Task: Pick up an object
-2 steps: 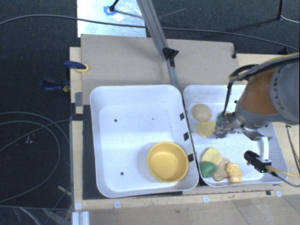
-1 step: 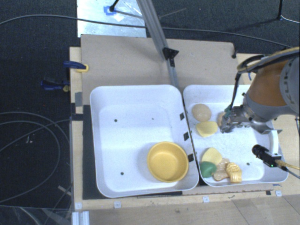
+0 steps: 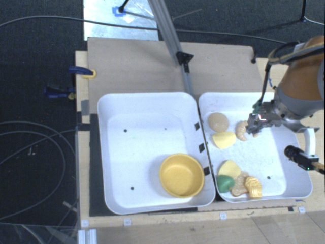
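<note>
My gripper hangs low over the upper middle of the right bin, reaching in from the right. Just to its left, touching or nearly touching its tip, lies a small tan curved piece. A pale yellow wedge sits beside that piece. A beige round object lies further back on the left. At the bin's front lie a yellow-green piece, a green piece and two tan ridged pieces. Whether anything sits in the gripper's grasp is not visible.
The left bin holds a yellow bowl near its front right corner. A grey camera pole slants down to the bins' shared back edge. A black part of the arm overhangs the right bin's right side.
</note>
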Robot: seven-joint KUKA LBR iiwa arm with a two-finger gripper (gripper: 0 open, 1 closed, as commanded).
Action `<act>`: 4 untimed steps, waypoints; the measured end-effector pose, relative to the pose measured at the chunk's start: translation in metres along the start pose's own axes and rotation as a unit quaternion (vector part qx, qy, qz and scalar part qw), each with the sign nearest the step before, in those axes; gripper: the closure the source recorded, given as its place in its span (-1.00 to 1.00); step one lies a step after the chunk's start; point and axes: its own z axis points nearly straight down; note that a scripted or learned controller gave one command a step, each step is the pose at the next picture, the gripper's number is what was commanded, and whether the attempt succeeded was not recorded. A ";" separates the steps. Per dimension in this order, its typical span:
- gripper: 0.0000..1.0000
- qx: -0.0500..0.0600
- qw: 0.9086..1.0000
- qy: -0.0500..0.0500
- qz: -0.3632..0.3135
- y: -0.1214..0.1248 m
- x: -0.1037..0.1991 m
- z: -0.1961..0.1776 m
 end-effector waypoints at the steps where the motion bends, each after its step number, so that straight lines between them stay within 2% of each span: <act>1: 1.00 0.001 1.000 0.000 0.000 0.002 0.000 -0.032; 2: 1.00 0.003 1.000 0.002 -0.002 0.020 0.043 -0.035; 4: 1.00 0.003 1.000 0.002 -0.004 0.046 0.162 -0.017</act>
